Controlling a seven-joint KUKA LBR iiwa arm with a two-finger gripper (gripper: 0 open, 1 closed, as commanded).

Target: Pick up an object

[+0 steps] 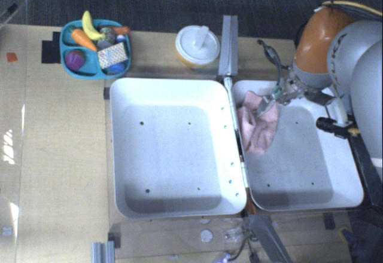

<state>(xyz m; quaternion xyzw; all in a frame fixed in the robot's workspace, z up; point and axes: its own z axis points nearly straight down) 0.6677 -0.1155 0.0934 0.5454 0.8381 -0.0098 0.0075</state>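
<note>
The arm (353, 46), grey with an orange band above the wrist, enters from the right and reaches over the upper part of the right bin (311, 196). The gripper (272, 100) sits at the upper left area of that bin, directly against the top edge of a pink cloth (258, 123).

Finger state: the fingertips are small and dark against the cloth, and their spacing cannot be resolved. Whether cloth lies between the fingers cannot be told. The gripper tip overlaps or touches the upper right part of the cloth, where the fabric appears bunched upward.

Task object location: the pink cloth lies in the right bin, along its left wall, just beside the divider between the two bins. It is crumpled, extending from near the bin's upper left corner down to about mid-height of the bin.

Other items:
- The left bin (173, 196) is a shallow white tray touching the right bin along the central divider.
- A white lidded cup (197, 45) stands on the bench behind the left bin.
- A blue compartment tray (66, 70) holding toy food, including a banana (90, 26) and a carrot (82, 39), rests on the bench at the upper left, well apart from both bins
</note>
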